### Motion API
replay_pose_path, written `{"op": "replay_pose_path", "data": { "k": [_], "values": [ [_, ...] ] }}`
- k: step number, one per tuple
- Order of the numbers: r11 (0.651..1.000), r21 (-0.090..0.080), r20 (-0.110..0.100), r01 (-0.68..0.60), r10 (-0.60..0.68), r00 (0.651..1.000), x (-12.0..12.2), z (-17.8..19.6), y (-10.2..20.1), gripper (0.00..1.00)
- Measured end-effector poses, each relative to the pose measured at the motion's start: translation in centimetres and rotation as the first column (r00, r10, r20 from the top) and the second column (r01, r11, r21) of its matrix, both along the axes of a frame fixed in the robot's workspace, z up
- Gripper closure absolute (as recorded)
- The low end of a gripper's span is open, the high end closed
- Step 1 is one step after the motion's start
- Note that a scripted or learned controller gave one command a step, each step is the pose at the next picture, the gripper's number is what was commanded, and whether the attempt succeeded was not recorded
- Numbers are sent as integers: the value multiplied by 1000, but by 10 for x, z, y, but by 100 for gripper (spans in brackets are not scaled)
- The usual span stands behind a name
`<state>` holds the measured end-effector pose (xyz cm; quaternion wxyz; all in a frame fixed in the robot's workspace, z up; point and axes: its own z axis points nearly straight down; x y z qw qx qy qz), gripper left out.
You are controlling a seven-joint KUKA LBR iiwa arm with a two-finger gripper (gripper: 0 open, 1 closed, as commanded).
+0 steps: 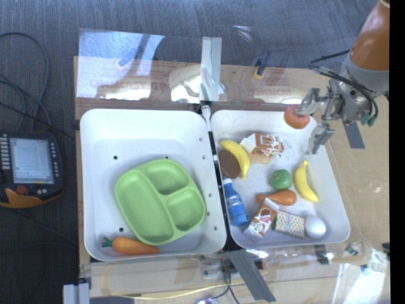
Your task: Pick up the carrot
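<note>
Carrot [131,246] in left bin [95,170] front, touching green tray [159,199].

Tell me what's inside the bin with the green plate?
The left bin holds the green divided plate and a carrot by its near edge. Anything under the plate is covered.

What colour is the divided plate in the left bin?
Light green plate, clearest in the camera view.

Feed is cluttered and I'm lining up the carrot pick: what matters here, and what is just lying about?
For the job:
carrot, left bin, front edge
gripper, above the right bin's far corner

Lying about:
green divided plate
two bananas
blue bottle
green ball
white egg
tomato
</note>
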<state>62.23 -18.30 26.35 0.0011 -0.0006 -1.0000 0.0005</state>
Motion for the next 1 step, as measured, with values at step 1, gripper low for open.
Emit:
{"op": "replay_pose_path", "data": {
  "k": [1],
  "values": [
    [998,4,-10,-58,58,998,-49,-118,26,0]
  ]
}}
